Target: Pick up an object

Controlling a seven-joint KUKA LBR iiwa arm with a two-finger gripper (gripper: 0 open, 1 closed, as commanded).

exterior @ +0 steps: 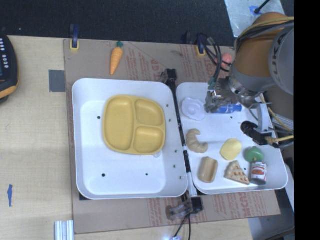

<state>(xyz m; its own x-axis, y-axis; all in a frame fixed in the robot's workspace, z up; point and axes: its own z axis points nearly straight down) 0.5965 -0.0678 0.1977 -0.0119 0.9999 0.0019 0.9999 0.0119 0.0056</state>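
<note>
My pincer (pixel 216 102) is down in the right bin (pixel 215 129), upper part, near the back wall. Can't tell its state from this angle, wrist blocks the view. A blue-and-clear bottle-like thing (pixel 231 108) lies on its side just beside the pincer, to the right; touching or not, can't say. A clear plastic cup or lid (pixel 192 108) sits just left of the pincer, close to the bin's left wall.

Rest of right bin, front half: croissant (pixel 196 141) near the left wall, bread roll (pixel 208 169) below it, pizza slice (pixel 236 174) to the right of the roll, yellow lemon-like piece (pixel 231 149) above the pizza. Green round item (pixel 254 154) and a small red-label jar (pixel 258 172) sit at the right side, jar just below the green one. A black part (pixel 250 130) w/ cables reaches in over the right rim.

Left bin (pixel 90 179) holds a yellow divided plate (pixel 134 124), three compartments, lying flat approx. mid-bin toward the back.

Outside the bins on the desk (pixel 35 149): toy carrot (pixel 116 58) behind the left bin on the brown cardboard mat (pixel 225 209). Black-and-yellow device (pixel 7 66) at the far left edge. Pink thing (pixel 227 58) behind the right bin, partly hidden by my arm (pixel 260 49).
</note>
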